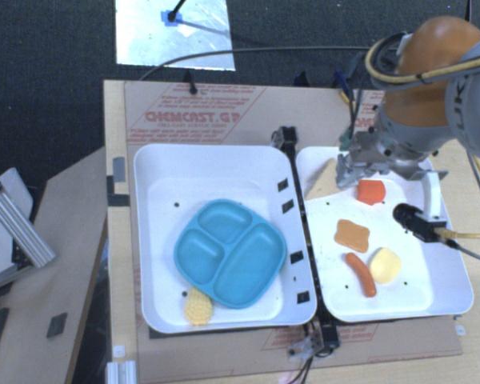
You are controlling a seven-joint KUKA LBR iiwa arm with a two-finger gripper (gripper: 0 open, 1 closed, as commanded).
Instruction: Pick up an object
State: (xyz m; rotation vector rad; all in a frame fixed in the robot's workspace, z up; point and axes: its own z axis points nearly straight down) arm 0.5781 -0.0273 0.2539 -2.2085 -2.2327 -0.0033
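Arm (456, 94): a bulky grey casing is seen, rounded at the joints.
Band (436, 42): a smooth orange dome-shaped section is carried above the wrist.
Cables (400, 72): yellow and black leads are looped around the orange section.
Gripper (354, 169): a grey metallic block with dark detailing is fitted below the wrist.

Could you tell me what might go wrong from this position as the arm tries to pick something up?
The gripper sits near the right bin's back-left wall, so a descent could clip the rim. The orange-red piece lies right beside it and could get nudged away. The sausage and the yellow piece touch, inviting a double grab.
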